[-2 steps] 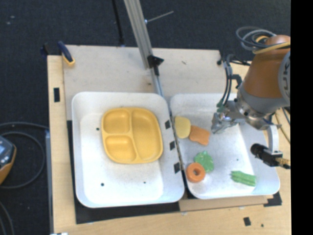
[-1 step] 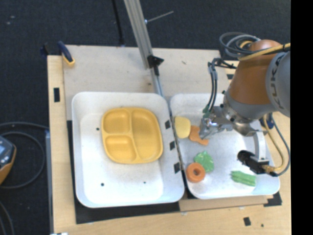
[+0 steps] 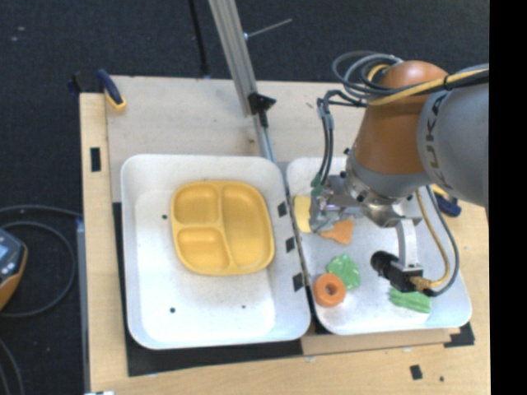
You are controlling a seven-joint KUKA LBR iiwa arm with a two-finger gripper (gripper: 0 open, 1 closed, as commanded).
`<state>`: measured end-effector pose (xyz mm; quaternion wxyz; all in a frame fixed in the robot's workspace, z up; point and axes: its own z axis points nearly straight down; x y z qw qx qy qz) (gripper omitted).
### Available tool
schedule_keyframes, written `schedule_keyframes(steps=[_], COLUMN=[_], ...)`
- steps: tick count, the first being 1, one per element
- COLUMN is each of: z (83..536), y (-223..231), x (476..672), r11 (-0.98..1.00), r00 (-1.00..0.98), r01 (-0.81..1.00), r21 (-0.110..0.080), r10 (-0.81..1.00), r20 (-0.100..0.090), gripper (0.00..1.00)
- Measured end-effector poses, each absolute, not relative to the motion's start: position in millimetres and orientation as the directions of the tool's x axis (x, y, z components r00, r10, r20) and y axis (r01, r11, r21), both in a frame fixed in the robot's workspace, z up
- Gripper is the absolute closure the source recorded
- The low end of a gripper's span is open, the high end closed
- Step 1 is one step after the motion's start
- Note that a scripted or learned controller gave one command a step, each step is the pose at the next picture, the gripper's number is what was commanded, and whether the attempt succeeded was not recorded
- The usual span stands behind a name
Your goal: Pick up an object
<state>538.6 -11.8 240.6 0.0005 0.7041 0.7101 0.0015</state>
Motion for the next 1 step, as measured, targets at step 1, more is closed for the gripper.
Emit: schedule_keyframes(steps=[1], z=[245.9], y=[49.7], x=[530.3], r11=[0.01], r00=[-0.01], r01=[1.0], r21=[0.003], r10=[1.0], r20=[0.002], gripper=[1.0])
